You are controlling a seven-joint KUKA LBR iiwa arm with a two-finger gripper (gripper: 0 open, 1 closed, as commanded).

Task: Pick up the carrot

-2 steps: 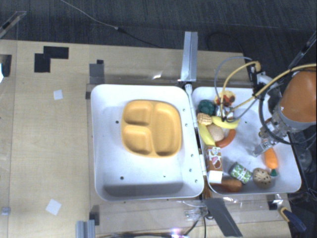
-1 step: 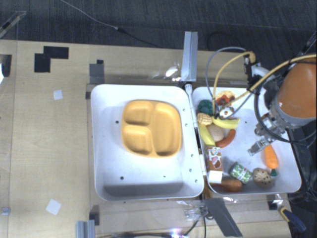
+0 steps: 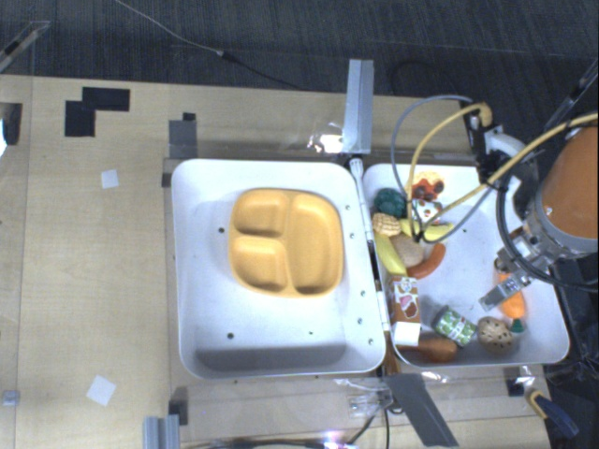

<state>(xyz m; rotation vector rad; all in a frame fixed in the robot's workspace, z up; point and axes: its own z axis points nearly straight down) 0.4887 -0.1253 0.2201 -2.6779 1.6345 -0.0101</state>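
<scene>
I see the small orange carrot (image 3: 514,304) near the right wall of the right white bin (image 3: 559,344), touching the gripper (image 3: 500,293); other toy foods lie to its left. A yellow divided plate (image 3: 285,241) sits in the left bin.

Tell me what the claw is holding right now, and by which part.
Cannot be told. The claw sits low in the right bin, right at an orange piece that may be the carrot, but the grip itself is hidden.

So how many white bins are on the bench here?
2. The left bin holds a yellow tray; the right bin, touching it, holds the small items, with the arm over its right side.
</scene>
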